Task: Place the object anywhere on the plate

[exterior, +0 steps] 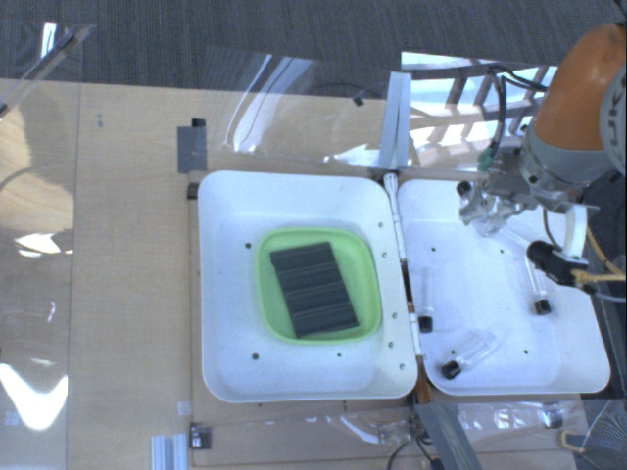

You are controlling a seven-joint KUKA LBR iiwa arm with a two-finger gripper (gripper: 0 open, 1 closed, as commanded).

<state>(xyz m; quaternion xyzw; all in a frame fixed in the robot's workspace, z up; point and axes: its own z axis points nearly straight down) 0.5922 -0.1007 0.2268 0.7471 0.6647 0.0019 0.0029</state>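
Note:
A dark grey ribbed rectangular block (313,289) lies flat on the green plate (364,262), which sits in the middle of the left bin (220,360). My gripper (487,208) hangs over the far part of the right bin (588,360), well to the right of the plate and apart from the block. Nothing shows in it.
Three clear tubes with black caps lie in the right bin: one near the front (466,352), one by the left wall (422,302), and one on the right (537,289). A black cable piece (549,259) hangs below the wrist. A metal post (396,130) stands behind the bins.

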